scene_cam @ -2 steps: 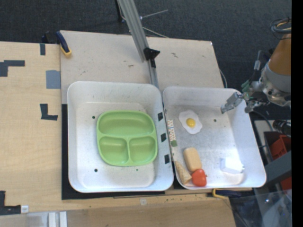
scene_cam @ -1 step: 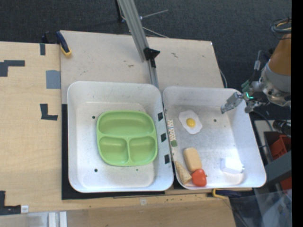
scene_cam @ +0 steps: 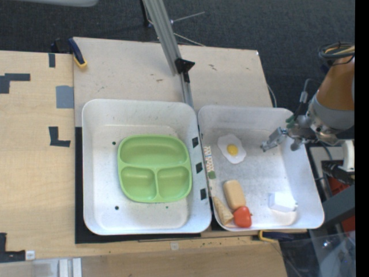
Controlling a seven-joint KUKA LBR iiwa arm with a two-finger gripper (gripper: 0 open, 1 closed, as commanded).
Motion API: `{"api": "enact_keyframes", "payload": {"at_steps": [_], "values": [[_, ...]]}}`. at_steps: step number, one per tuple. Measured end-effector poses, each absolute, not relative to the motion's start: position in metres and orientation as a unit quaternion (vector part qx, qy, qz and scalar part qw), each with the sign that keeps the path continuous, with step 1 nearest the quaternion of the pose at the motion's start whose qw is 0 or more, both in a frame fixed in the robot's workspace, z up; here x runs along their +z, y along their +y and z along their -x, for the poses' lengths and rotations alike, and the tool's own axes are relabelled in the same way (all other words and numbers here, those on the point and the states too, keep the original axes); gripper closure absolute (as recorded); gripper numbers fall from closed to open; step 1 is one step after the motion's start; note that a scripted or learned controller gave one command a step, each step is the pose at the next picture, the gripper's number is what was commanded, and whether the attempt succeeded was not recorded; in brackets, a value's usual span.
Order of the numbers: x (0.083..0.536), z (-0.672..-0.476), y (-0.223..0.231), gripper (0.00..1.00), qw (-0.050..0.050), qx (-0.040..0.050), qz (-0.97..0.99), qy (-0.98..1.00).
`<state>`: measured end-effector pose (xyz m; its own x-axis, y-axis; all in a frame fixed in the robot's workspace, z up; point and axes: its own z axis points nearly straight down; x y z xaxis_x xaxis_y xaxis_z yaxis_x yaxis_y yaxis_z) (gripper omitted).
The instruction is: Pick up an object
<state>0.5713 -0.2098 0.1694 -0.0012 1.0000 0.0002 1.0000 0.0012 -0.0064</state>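
- Gripper point(scene_cam: 275, 141) hovering over right bin's point(scene_cam: 262, 117) upper-right area; can't tell jaw state, nothing seen between them.
- Fried egg point(scene_cam: 232, 149) lying just left of gripper.
- Bread roll point(scene_cam: 234, 194), tomato point(scene_cam: 243, 217) sitting near front wall.
- Green tray point(scene_cam: 154, 168) resting in left bin point(scene_cam: 98, 154).

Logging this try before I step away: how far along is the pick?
Nothing looks picked yet. The fried egg, bread roll, tomato and white piece all lie in the right bin; the green divided plate sits in the left bin. The gripper hangs over the right bin's upper right, holding nothing visible. Descent, grasp and lift remain.
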Motion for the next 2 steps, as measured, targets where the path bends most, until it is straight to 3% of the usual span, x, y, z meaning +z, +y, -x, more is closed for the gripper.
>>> {"api": "enact_keyframes", "payload": {"at_steps": [2], "values": [[0.088,-0.567,-0.204,0.0,-0.001,0.0008,0.706,-0.708]]}}
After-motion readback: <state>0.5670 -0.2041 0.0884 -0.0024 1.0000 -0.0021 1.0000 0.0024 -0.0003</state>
